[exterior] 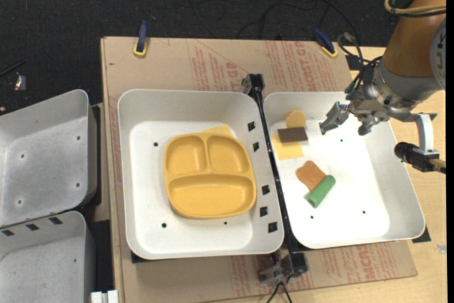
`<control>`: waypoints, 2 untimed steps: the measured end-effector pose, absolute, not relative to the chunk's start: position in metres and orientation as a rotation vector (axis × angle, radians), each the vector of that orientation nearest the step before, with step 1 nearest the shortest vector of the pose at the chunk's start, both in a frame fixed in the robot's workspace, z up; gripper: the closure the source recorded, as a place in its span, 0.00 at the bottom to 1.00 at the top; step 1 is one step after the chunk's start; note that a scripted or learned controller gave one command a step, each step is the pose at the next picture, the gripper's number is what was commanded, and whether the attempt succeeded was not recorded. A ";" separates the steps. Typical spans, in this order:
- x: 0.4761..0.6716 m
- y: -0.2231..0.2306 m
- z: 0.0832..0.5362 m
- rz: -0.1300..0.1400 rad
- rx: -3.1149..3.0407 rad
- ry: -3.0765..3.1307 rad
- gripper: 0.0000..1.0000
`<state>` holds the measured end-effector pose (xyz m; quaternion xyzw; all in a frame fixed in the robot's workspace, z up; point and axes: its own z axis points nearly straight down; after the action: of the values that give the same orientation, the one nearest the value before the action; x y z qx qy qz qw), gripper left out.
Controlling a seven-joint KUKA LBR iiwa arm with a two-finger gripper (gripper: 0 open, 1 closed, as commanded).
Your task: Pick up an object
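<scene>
Hovering w/ fingers spread and empty, gripper (pixel 350 118) should drop straight onto the green cylinder (pixel 320 190) at 7 o'clock, closing across its short axis, clear of orange block (pixel 309 173).

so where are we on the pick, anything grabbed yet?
Nothing lifted yet. The hand hovers open over the right bin, with nothing between its fingers. The green cylinder, orange piece, brown block and yellow pieces lie in the bin. Descent, grasp and lift remain.

Grey arm (pixel 408 74), orange band, looped cable; dark metal wrist
</scene>
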<state>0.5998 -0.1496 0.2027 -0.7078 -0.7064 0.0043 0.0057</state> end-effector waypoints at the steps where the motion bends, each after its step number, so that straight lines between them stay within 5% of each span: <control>1: 0.603 -0.149 0.211 0.000 -2.220 -2.222 0.00; 2: 0.610 -0.150 0.151 0.003 -2.220 -2.220 0.00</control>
<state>0.6098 -0.1498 0.1506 -0.7072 -0.7070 0.0010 0.0010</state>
